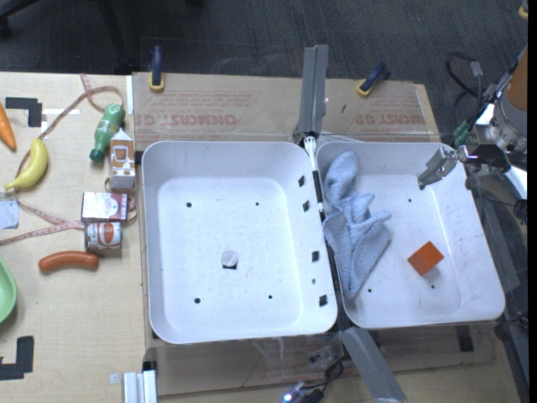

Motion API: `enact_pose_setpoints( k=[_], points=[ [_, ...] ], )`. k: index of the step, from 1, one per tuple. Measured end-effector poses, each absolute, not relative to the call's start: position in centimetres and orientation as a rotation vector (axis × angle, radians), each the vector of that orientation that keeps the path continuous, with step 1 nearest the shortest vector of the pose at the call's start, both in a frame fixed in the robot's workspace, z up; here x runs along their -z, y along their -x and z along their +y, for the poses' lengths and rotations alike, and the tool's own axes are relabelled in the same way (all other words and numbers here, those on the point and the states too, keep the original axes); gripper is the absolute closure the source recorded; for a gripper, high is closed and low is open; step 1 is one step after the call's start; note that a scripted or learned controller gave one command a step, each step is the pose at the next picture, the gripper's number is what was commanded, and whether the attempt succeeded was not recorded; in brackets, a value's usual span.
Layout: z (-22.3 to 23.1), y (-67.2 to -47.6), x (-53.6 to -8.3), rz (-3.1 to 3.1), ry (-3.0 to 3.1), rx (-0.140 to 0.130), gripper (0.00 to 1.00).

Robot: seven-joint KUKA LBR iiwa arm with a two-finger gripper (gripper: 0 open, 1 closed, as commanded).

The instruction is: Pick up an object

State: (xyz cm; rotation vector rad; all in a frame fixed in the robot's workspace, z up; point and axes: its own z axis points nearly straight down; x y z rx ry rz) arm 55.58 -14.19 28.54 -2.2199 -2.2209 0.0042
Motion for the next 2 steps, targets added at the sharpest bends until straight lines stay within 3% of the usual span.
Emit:
enact_pose_setpoints(
  k=[1,2],
  points=[
    [-15.4,-51.9,-16.7,-2.286,2.151,-0.003,0.0],
    [-20.1,-51.8,-9.1,-2.291,2.148,-0.001,0.0]
  ],
)
